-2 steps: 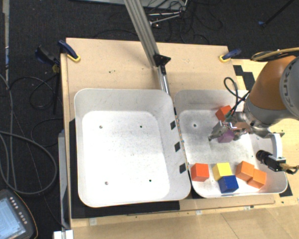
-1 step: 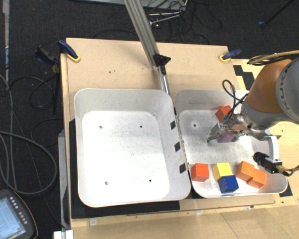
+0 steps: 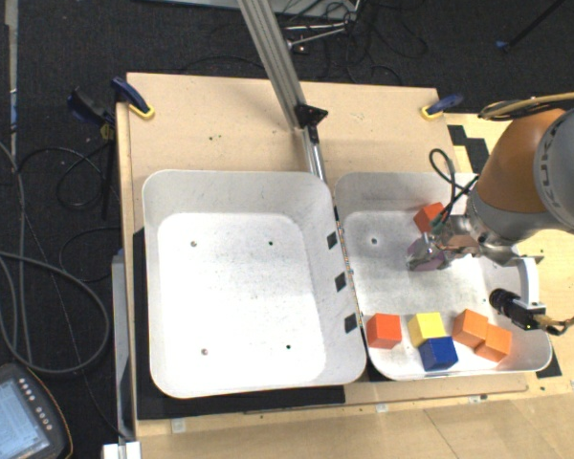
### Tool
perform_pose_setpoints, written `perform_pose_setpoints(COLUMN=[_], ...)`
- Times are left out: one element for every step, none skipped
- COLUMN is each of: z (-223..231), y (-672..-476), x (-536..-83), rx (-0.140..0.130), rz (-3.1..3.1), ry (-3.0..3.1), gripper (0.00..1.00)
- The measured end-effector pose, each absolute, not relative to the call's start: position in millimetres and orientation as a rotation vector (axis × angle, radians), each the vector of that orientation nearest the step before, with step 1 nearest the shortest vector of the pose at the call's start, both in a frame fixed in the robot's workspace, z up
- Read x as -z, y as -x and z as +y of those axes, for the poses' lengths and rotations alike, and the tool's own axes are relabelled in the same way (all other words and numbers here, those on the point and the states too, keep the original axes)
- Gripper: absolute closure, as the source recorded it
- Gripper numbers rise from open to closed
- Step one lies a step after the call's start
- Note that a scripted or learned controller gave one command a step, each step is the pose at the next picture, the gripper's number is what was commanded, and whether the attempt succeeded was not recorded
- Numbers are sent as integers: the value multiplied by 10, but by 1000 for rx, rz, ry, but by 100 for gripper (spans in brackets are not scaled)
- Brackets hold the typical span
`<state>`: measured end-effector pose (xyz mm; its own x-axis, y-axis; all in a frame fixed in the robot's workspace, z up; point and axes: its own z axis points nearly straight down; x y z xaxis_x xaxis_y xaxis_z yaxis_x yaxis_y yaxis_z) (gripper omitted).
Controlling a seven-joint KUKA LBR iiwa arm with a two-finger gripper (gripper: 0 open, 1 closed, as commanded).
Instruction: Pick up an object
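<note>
A small screen (image 3: 10, 414) sits at the very bottom, at 7 o'clock in the view, and its edge is cut off. Next come the blocks in the right bin (image 3: 373, 220). They lie along its near wall, from 7 to 5 o'clock in that bin. There is an orange block (image 3: 384, 330), then a yellow block (image 3: 426, 327) with a blue block (image 3: 439, 353) touching it. Then there are two more orange blocks (image 3: 484, 333), pressed close together. The gripper (image 3: 426, 254) is low over the middle of the right bin. Its tip is a grey blur, so I cannot tell if it is open or closed, or if it touches the floor. One more block, a reddish one (image 3: 429, 216), sits just beside the gripper at its 12 o'clock. I cannot tell if they touch. The big grey and orange arm (image 3: 526, 175) comes in from 3 o'clock, and part of it is cut off. It hides the far right side of that bin. The left bin (image 3: 155, 256) sits right next to the other one. A long metal pole (image 3: 273, 46) slants in from 12 o'clock.
</note>
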<state>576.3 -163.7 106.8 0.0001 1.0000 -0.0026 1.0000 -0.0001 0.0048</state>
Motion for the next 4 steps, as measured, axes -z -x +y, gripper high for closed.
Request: perform_pose_setpoints(z=[-1694, -1659, -1693, -1138], y=[-5756, -5820, -5844, -6082], x=[-1506, -1950, -2583, -2492], rx=[-3, -4, -5, -3], rz=[2217, 2221, 2220, 2230], ry=[-2220, -2214, -2213, -2212], gripper=[100, 100, 100, 100])
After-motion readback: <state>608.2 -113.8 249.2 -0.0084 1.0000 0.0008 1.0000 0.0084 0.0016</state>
